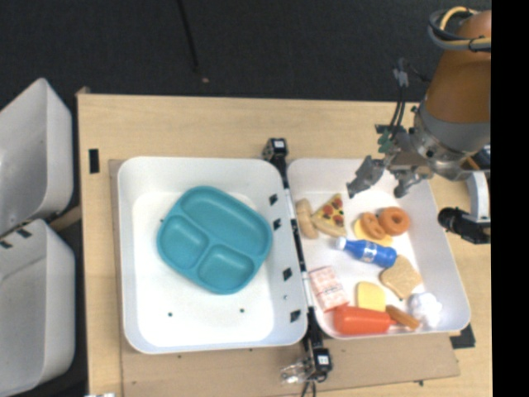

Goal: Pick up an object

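Note:
The right bin (326, 172) holds several toy foods: a pizza slice (331, 214), an orange doughnut (393, 220), a blue bottle (369, 252), a bread slice (402, 278), a cheese wedge (371, 295), a carrot (360, 321), a pink packet (326, 287) and a beige piece (305, 218). My gripper (384, 183) hangs over the bin's back right part, above and behind the doughnut. Its two dark fingers are spread apart, with nothing between them.
The left bin (132, 304) holds a teal divided plate (215, 238). A white crumpled item (426, 306) and a small sausage (402, 316) lie in the right bin's front corner. The arm (459, 81) comes in from the upper right.

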`<move>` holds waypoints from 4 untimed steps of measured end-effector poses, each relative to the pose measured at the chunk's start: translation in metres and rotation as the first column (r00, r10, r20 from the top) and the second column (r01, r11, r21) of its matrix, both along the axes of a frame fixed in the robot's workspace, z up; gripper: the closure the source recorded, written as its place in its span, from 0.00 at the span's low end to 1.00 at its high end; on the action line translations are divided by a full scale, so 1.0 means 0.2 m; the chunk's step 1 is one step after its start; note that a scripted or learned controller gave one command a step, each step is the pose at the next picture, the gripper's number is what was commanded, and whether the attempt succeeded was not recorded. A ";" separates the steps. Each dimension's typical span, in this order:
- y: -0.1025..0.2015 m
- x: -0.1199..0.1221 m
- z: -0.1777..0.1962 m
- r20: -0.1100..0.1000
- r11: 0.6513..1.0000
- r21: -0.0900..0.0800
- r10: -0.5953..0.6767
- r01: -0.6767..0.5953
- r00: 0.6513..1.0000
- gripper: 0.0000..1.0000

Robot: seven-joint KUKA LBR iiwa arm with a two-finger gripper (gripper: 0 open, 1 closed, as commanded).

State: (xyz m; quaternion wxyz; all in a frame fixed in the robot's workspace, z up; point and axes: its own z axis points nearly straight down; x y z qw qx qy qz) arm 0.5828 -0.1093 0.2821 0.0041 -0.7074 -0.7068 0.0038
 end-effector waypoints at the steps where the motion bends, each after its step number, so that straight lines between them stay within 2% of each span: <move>1: 0.00 0.01 0.03 0.011 1.000 -0.001 0.002 -0.002 1.000 0.00; 3: -0.02 -0.08 -0.47 0.006 1.000 -0.001 0.000 0.000 1.000 0.00; 4: 0.02 -0.07 -0.76 0.006 1.000 -0.001 -0.005 0.005 1.000 0.00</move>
